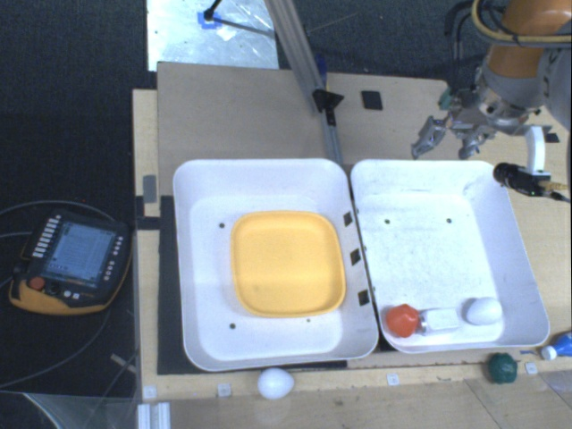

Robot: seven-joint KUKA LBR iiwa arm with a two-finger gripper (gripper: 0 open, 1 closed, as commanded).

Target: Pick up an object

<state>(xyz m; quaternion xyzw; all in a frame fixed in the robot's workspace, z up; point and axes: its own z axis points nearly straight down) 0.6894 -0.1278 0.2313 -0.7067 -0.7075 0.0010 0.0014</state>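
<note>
The arm's jaws [450, 139] hang above the far edge of the right bin [518, 239], near its back rim, with the orange band of the arm [523, 25] above them at the top right. The 2 fingers [427, 138] are spread apart – released, with nothing between them and nothing touching them. In the right bin, 3 things lie along the near wall: an orange ball [402, 320] at the left corner, a small white block [441, 320] just beside it, and a white egg-shaped object [483, 311] further right – all well apart from the jaws. The left bin [201, 239] bears a yellow square plate [288, 263] at its middle. On the table [393, 123], in front of the bins, lie another white egg shape [275, 382] and a dark green ball [501, 367]. A handheld control pendant [70, 262] rests on the floor at the left.
</note>
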